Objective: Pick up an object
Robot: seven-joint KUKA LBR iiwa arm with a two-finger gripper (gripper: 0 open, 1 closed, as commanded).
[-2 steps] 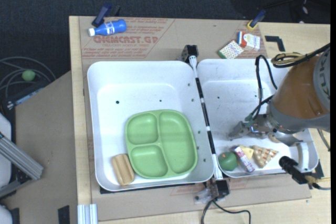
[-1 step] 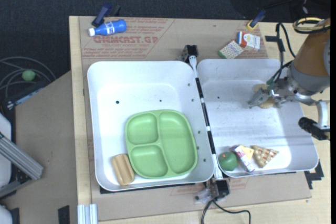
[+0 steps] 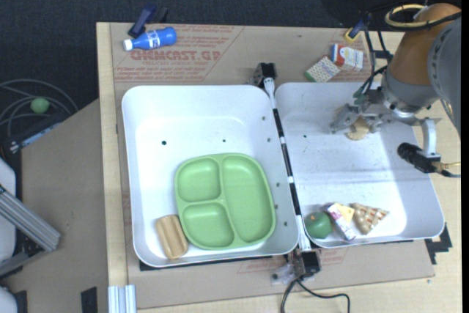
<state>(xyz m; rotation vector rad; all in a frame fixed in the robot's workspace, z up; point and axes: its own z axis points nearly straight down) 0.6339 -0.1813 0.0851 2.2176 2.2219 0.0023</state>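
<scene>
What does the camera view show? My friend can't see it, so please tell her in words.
A grey and orange robot arm reaches from the right into the right white bin, its gripper low over a small tan object. That bin's near edge has a green ball and snack pieces. The left bin holds a green divided plate beside a tan block.

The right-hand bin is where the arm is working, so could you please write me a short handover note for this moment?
Pincer: low in the upper part of the right bin, right over a small tan object. Whether it has a grip cannot be told.
Other items in the right bin: a green ball, a small packet and a tan wedge, clustered at the near edge.
Left bin: a green divided plate with a tan block beside it.
Done: nothing visibly lifted yet.
Left: secure one object and raise it clear of the bin.
</scene>
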